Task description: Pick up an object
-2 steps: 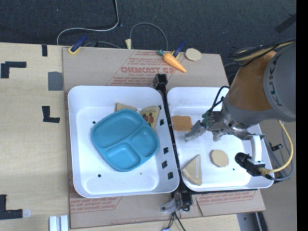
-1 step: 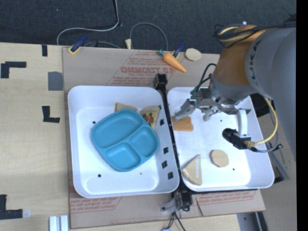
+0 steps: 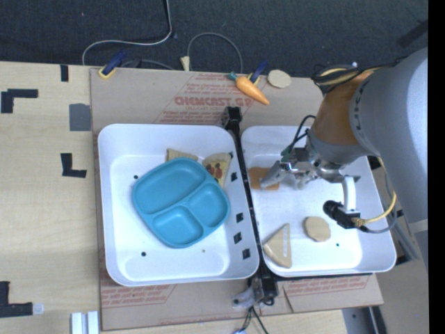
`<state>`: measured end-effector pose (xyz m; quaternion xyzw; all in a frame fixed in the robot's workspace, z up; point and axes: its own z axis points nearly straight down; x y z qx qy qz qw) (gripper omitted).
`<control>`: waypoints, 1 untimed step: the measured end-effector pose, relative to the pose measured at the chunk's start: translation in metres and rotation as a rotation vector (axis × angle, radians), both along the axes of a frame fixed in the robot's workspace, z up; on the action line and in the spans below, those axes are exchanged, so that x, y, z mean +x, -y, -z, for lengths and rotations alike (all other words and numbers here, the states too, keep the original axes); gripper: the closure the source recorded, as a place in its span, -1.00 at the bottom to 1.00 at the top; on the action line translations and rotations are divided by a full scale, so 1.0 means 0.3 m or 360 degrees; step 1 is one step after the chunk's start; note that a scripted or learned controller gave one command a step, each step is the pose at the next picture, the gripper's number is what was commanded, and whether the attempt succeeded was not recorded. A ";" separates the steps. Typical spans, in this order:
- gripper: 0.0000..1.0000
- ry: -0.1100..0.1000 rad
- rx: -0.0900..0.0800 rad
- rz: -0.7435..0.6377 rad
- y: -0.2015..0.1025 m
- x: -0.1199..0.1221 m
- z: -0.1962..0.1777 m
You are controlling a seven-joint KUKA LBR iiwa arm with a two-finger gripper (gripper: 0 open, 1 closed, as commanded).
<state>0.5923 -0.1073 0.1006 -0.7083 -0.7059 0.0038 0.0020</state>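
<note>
My gripper hangs low over the left part of the right bin, at the end of the grey arm with its orange band. A flat brown piece lies on the bin floor right at the gripper's left side, partly covered by it. Whether it is touched I cannot tell. A tan triangular slice and a round tan biscuit lie nearer the front of the same bin.
The left bin holds a blue divided plate with toast-like pieces behind it. A black divider runs between the bins. On the cardboard behind lie a carrot and a round biscuit.
</note>
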 end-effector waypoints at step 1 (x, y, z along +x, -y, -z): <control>-1.00 0.0015 0.0002 -0.0011 -0.019 0.217 0.055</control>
